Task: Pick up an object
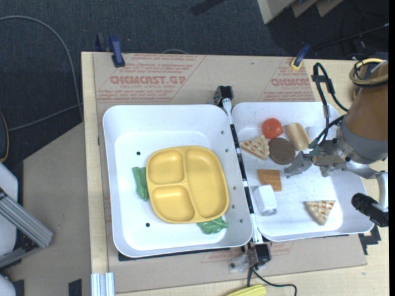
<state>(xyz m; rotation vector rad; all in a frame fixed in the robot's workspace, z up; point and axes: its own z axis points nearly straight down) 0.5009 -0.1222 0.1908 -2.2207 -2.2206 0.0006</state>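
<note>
2 shallow white bins sit on the worktop (185, 73): the left bin (123, 184) holds a yellow 3-compartment plastic plate (186, 184). The claw (300, 163) hangs over the right bin (296, 224), just beside a round brown patty (281, 150); its grip I cannot tell.

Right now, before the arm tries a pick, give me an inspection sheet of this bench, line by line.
Surface: bench lined with printed cardboard, bearing left bin and right bin side by side.
Job's things: right bin holds tomato, bread roll, brown disc, two pizza slices, cracker, white block.
Clutter: yellow divided plate on green leaves in left bin.
Gripper: gripper low over right bin, beside the brown disc.
Cables: black cable along arm.
Surroundings: blue clamps; dark carpet.
</note>
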